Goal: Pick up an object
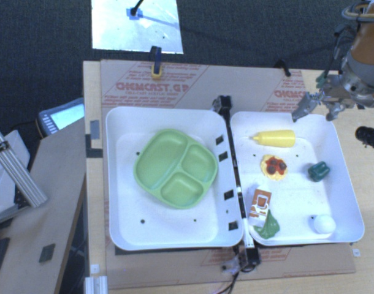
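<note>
I see the gripper (316, 106) up at the far right corner of the right bin (343, 182), above its back rim. The two fingers (302, 109) are spread apart with open space between them, nothing held. One tip hangs over the bin's back edge, the other sits toward the arm side. The arm (365, 54) comes in from the right, wrist over the bench outside the bin.

Candidates, all in the right bin, all on the near side of the fingers:
- yellow bottle-shaped piece (274, 138), lying on its side, closest to the fingers, just below and a bit left of them, not touching.
- small round yellow piece with red and dark spots (274, 166), further toward the front, directly past the yellow one.
- dark green piece (318, 171), roughly straight toward the front from the fingers, near the bin's right wall.
- white ball (324, 224), at the front right corner, well apart from the fingers.
- orange-and-white packet (259, 203) and a green leaf-like piece (269, 226) touching it, front left corner by the divider, furthest off.

The left bin (122, 225) holds a light green divided plate (175, 168), flat, well to the left of the fingers. Nothing is lifted; every piece rests on a bin floor.
</note>
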`<state>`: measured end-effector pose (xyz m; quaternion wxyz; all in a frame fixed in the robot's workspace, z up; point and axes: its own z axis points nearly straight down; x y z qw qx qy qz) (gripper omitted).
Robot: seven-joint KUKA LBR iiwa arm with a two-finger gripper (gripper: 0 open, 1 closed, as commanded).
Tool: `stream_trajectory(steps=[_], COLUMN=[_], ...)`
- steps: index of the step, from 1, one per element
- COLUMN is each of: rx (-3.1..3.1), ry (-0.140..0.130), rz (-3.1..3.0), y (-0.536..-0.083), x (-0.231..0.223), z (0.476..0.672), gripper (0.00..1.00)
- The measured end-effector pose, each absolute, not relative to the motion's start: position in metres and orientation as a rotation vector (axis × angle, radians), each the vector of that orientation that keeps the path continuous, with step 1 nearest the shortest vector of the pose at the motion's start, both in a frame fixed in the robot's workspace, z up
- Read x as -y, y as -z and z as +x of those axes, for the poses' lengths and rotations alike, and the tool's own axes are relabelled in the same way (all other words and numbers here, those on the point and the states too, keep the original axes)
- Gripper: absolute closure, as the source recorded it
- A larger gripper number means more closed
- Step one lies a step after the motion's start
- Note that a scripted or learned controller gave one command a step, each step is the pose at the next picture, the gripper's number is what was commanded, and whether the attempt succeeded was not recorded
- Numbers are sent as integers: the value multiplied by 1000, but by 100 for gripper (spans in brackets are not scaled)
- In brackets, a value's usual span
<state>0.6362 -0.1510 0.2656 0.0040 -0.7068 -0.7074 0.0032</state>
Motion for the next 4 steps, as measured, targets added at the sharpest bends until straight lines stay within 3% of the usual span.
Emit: stream_trajectory(steps=[1, 4], rx=[2226, 2221], ry=[1, -2], rz=[-2219, -2220], y=[-273, -107], x=[151, 152], z=[638, 633], gripper=[0, 0])
